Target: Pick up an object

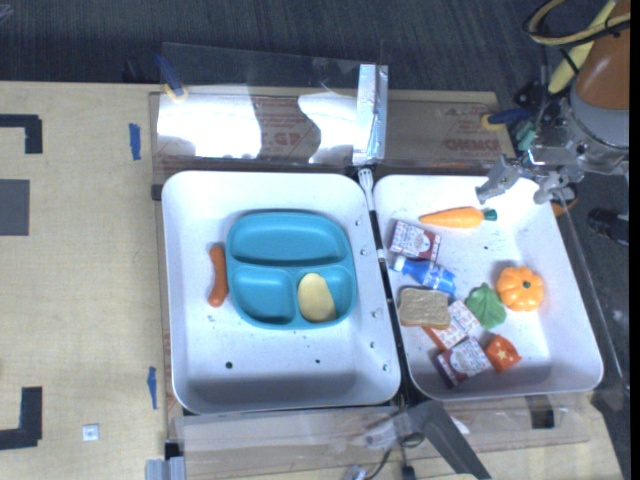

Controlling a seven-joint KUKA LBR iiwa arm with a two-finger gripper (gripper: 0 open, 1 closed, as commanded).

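Here, tool (527, 181) spread open, empty, above carrot (452, 218)

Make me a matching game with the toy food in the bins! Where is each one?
Things:
1. carrot
2. yellow potato
3. hot dog
4. pumpkin

Places:
A. left bin, beside the blue tray
B. right bin, near its right wall
C. inside the blue tray
D. right bin, near its far edge

Pairs: 1-D, 2-C, 3-A, 4-B
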